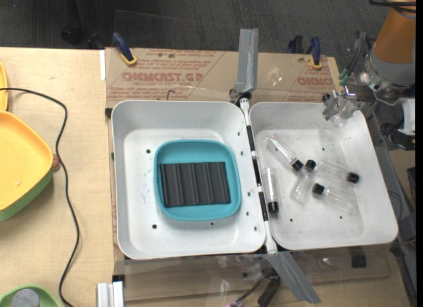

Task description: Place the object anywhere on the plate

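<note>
A teal plate (196,181) with a dark ribbed centre sits in the left white bin (132,140). Several clear vials with black caps lie in the right white bin (370,226): one against the bin's left wall (269,190), one higher up (284,152), others clustered near the middle (332,197). My gripper (338,105) hangs over the far right corner of the right bin, above and to the right of the vials and well away from the plate. Glare and clear plastic blur what lies at its tips.
A cardboard sheet (165,74) with clamps lies behind the bins. A grey divider post (247,61) rises between them. On the wooden bench to the left lie yellow dishes (20,167) and a black cable (66,187).
</note>
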